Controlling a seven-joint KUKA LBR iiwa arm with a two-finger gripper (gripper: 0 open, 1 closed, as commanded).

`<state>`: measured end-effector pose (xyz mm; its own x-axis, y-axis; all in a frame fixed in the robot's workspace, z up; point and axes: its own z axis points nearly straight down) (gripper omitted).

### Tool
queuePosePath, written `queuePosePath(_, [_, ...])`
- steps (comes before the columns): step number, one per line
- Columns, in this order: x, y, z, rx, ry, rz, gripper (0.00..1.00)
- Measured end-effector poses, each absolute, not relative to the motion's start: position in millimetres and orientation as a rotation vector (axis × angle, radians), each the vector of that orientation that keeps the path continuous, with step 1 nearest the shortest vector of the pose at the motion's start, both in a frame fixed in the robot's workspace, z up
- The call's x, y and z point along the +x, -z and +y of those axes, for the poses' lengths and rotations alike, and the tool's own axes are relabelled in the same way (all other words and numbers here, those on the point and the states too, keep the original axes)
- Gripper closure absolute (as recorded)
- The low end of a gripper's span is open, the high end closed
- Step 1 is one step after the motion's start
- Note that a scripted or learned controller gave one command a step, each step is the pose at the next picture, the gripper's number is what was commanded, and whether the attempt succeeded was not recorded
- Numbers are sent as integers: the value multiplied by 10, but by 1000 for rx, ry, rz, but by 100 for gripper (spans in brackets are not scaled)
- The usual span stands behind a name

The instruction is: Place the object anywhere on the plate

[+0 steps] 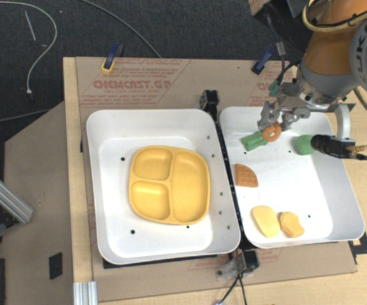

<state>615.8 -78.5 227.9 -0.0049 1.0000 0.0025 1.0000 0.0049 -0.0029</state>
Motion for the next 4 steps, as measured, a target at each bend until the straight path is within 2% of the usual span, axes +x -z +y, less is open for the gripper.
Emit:
queuePosePath(1, [6183, -2267, -348, -2216, -1, -2223, 100])
queuePosePath(2, [6106, -2347, 138, -2213, 1, -2226, 100])
queuePosePath(4, [6101, -2137, 1210, -2214, 1, -2226, 100])
